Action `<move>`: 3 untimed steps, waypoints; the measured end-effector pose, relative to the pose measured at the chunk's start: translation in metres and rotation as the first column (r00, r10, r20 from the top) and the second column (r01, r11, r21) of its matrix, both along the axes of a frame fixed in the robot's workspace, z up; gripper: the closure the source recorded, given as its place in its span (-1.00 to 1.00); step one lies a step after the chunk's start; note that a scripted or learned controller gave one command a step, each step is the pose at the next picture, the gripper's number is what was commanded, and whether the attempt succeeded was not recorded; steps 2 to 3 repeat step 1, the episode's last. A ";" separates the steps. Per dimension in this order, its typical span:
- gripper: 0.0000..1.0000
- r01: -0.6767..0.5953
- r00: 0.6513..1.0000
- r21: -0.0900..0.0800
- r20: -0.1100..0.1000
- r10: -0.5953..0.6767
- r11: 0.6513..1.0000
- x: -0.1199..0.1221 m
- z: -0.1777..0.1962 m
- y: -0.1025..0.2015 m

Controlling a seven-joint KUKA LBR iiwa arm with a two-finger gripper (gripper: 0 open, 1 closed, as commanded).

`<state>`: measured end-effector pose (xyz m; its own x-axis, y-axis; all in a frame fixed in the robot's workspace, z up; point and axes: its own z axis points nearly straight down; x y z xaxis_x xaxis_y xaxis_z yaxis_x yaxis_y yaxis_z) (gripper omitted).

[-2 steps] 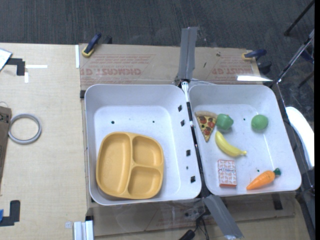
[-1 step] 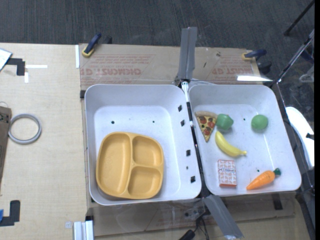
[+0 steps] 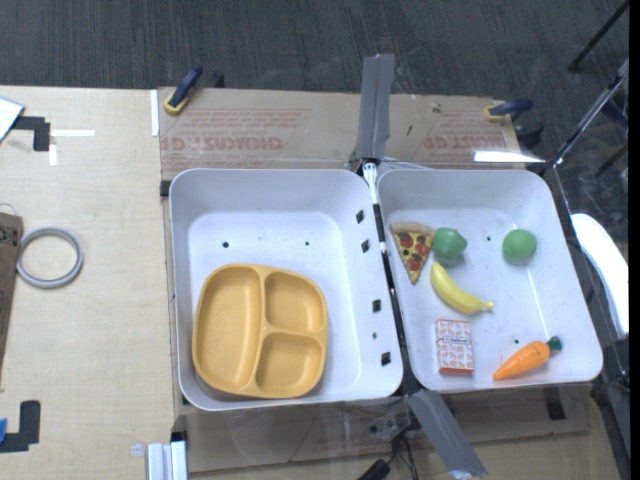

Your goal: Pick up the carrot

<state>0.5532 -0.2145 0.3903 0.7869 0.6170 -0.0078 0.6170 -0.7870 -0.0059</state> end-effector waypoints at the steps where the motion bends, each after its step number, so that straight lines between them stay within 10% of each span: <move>1: 1.00 0.098 0.995 0.000 0.003 -0.098 0.995 -0.076 -0.134 0.067; 3: 1.00 0.098 0.995 0.000 0.003 -0.098 0.995 -0.076 -0.134 0.067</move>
